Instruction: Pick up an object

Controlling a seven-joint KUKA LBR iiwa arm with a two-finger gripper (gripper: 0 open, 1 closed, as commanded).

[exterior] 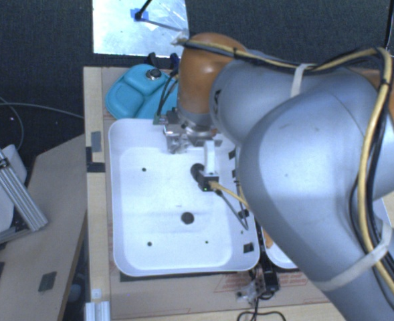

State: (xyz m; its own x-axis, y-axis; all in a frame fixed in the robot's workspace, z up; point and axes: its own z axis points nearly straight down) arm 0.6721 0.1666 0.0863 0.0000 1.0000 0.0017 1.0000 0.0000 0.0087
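Camera view: white bin (136,246) on wooden bench (63,179), dark backdrop behind.

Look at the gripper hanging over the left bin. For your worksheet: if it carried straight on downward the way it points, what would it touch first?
Most likely the bare white floor of the left bin. The gripper hangs near that bin's far edge, with nothing visible beneath it, though depth is hard to judge from this slanted view.

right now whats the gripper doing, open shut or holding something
Gripper: cannot be told; it hangs over the far edge of the left bin.
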